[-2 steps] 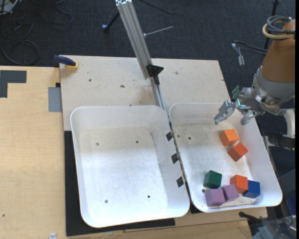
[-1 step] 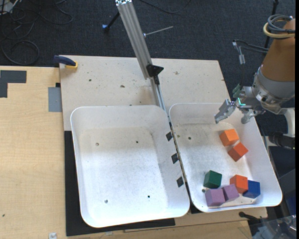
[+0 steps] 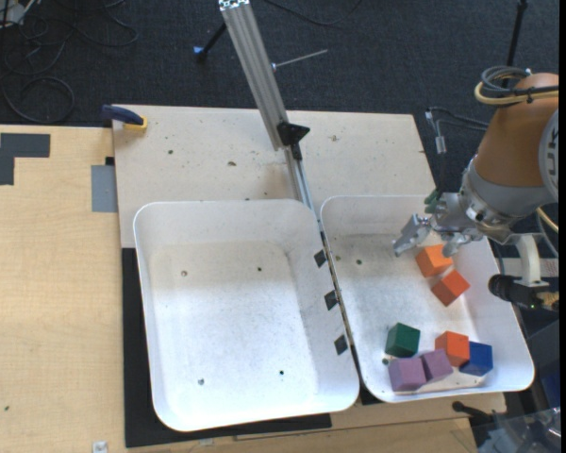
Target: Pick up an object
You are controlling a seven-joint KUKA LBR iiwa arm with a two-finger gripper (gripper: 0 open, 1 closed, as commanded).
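The scene is recorded by one fixed camera, mounted above the counter (image 3: 217, 154) and angled downward at a slant. Both white bins (image 3: 151, 225) are framed from moderate distance. The arm (image 3: 514, 149) is seen entering from the right.

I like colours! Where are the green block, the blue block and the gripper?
green block (image 3: 403, 339), camera view, top face.
blue block (image 3: 478, 357), camera view, top face.
gripper (image 3: 417, 239), camera view, between fingertips.

A robotics laboratory is indicated: a worktop (image 3: 217, 154) fitted with two white bins (image 3: 170, 225) is seen at centre, loose cables (image 3: 38, 26) on dark carpet at upper left, and a checker-tipped aluminium rail (image 3: 257, 64) mounted above.
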